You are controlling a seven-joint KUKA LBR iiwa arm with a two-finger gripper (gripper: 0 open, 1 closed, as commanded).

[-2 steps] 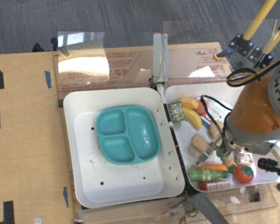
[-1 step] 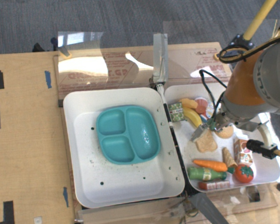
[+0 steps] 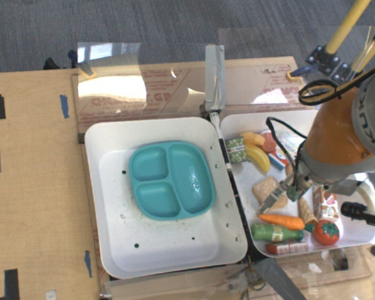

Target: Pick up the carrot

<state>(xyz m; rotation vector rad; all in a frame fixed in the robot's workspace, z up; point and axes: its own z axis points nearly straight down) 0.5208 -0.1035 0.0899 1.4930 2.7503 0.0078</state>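
The orange carrot (image 3: 281,221) lies flat in the right bin (image 3: 242,187) near its front edge, with its green top pointing left. My gripper (image 3: 283,195) hangs low over the right bin, just above and behind the carrot, beside a tan slice of bread (image 3: 265,187). Nothing I can see is held in it. The wrist with its orange band (image 3: 337,134) rises up and to the right and covers part of the bin.
A green bottle-like item (image 3: 276,234) lies just in front of the carrot, with a red tomato (image 3: 326,232) to its right. A banana (image 3: 260,157) and a green can (image 3: 236,150) sit at the back of the right bin. The left bin (image 3: 108,204) holds a teal divided plate (image 3: 172,179).
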